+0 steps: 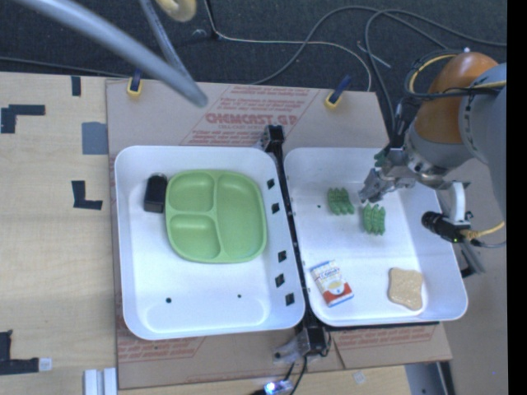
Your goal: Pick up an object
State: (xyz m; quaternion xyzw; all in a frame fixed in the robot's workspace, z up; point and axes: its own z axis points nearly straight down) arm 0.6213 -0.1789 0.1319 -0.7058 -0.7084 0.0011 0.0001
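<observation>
Just above green block (375,219), claw (368,194), right bin (428,315)

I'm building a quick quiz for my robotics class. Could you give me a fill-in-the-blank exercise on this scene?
1. The green divided plate lies in the ____ bin.
2. Beside that plate sits a small ____ block.
3. The gripper hovers over the ____ bin, near two green pieces.
4. The plate has ____ compartments.

Missing words: left; black; right; three
</observation>
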